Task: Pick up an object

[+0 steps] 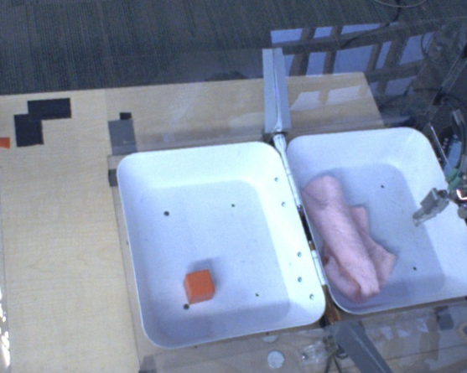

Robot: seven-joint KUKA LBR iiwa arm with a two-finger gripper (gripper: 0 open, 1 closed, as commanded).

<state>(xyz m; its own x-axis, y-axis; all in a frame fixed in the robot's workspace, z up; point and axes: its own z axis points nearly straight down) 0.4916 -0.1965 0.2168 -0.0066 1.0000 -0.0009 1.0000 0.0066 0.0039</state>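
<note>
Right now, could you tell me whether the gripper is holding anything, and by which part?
Nothing is held: the gripper hangs over the right bin, apart from the pink cloth.

So the count: two white bins, the left bin [138, 235] and the right bin [414, 146]. One orange block [199, 286] in the left. One pink rolled cloth [348, 239] in the right. That's two objects total.

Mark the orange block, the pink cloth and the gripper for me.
orange block [199, 286]: camera view, middle of its top face, left bin.
pink cloth [348, 246]: camera view, middle of the roll, right bin.
gripper [429, 207]: camera view, grey tip over the right bin's right side.
</note>
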